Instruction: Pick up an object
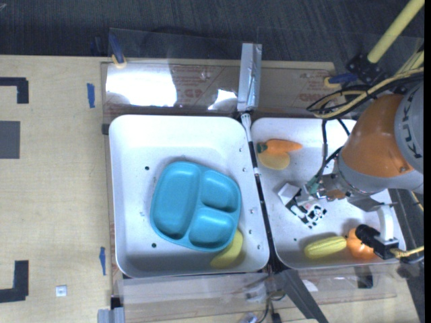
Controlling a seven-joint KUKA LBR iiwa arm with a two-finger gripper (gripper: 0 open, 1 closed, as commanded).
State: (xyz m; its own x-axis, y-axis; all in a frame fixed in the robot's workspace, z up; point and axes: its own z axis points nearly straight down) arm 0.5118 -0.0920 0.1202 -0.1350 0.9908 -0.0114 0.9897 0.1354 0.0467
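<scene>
Overhead, the arm (384, 147) reaches from the right over the right bin (283, 244), its gripper (306, 204) low above the bin floor, presumably lowered to try for an object. Whether the tool is open, or has hold of anything, cannot be told; no object is seen in it. Candidate objects lie apart from it: a carrot-like piece (279, 150) near the far wall, a yellow piece (324, 246) and an orange piece (358, 244) near the front wall. The left bin (128, 180) holds a blue divided tray (195, 204), which partly covers a yellow item (232, 251). The wrist hides part of the bin floor beneath it
</scene>
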